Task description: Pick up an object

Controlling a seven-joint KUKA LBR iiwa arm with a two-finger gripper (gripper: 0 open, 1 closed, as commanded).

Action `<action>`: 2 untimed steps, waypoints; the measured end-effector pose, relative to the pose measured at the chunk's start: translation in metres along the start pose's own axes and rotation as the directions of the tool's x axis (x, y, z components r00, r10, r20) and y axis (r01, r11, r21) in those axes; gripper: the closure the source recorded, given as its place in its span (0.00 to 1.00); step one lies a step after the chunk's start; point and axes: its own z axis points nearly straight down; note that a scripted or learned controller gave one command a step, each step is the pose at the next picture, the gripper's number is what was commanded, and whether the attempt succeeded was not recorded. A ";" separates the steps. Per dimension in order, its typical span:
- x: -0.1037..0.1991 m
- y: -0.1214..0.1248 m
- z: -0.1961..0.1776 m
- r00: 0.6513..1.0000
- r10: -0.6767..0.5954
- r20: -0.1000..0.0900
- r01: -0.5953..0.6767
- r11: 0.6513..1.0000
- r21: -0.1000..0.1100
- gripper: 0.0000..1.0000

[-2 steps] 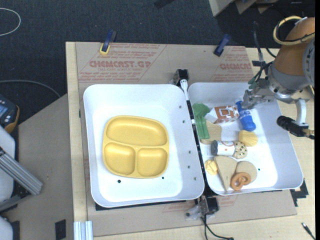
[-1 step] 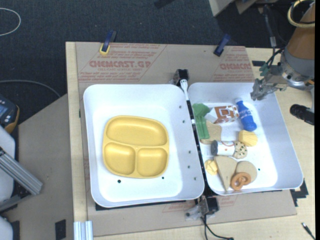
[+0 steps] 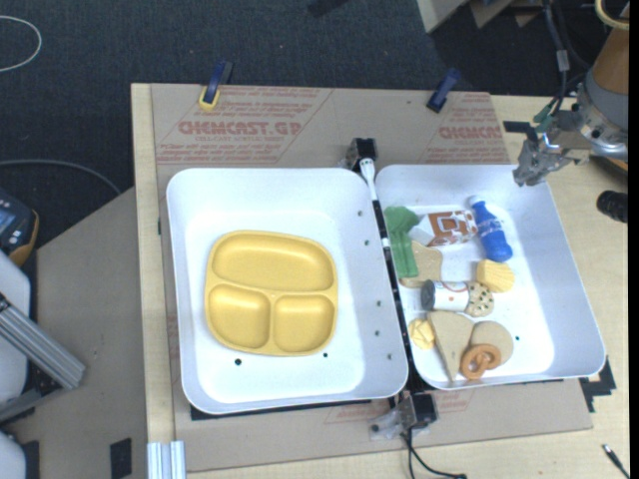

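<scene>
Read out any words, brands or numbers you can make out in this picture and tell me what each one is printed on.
"CHEMCAST GP": red print on the brown board under the bins, left of centre.
"CHEMCAST", partly cut off: the same red print further right on the board, behind the right bin.
Smaller red lines under each: too blurred to read.
Orange-and-white packet in the right bin: pattern too small to read.

Cut off, overlapped, too small

The arm runs off the right edge, only its wrist end in frame — the gripper is too small to read its fingers. In the right bin the toys overlap: the green piece partly covers a tan one — the printed card is illegible.
</scene>
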 end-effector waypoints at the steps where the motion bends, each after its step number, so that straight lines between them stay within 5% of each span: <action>1: 0.047 -0.010 -0.002 1.000 -0.003 -0.005 0.003 1.000 0.009 1.00; 2: 0.096 -0.031 0.009 1.000 -0.003 -0.005 0.003 1.000 0.011 1.00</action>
